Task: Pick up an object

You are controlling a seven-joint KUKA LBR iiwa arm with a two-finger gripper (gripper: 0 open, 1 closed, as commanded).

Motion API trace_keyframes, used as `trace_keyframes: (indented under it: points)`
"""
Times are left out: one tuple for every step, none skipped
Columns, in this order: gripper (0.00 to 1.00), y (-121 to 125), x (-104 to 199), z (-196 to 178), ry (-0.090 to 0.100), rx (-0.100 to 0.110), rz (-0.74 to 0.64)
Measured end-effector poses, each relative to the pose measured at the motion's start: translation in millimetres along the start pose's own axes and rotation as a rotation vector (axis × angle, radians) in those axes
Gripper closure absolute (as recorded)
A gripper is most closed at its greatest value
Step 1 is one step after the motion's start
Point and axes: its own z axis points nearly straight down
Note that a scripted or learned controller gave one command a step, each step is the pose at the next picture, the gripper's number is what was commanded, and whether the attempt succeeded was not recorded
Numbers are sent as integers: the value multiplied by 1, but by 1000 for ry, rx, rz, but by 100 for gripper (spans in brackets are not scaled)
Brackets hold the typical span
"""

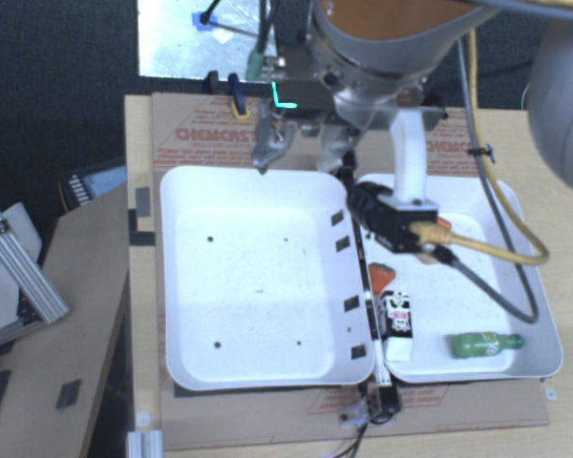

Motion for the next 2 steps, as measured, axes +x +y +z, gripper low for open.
trace_keyframes:
  points:
    - [100, 0, 0, -11, 2, -2, -5]
    - [0, 0, 0, -11, 1, -1, -7]
